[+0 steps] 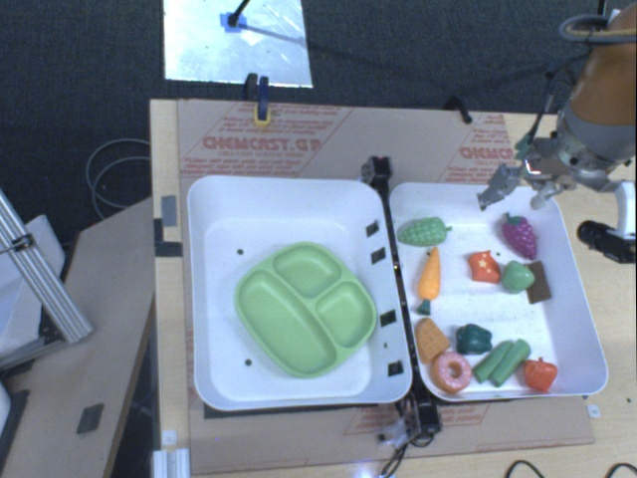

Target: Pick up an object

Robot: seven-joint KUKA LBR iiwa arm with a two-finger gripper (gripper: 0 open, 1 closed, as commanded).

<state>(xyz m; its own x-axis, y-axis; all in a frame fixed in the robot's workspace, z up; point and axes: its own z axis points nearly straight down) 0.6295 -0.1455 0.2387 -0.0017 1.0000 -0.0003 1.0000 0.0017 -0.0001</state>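
A pink doughnut (pixel 453 371) lies at the right bin's (pixel 587 342) near edge. Above purple grapes (pixel 519 234), the tool (pixel 518 192) hangs with fingers spread, gripping nothing.

Below my reach, the right bin (pixel 587 352) holds toy foods: purple grapes (pixel 520 234), an upright carrot (pixel 429 273), a pink donut (pixel 453 370) and a tomato (pixel 540 373).

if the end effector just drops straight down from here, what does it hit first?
Likely bare floor of the right white bin. The end effector, fingers spread, hangs over its far end; the purple plastic grape bunch lies just nearside and might be clipped. Depth is unclear.
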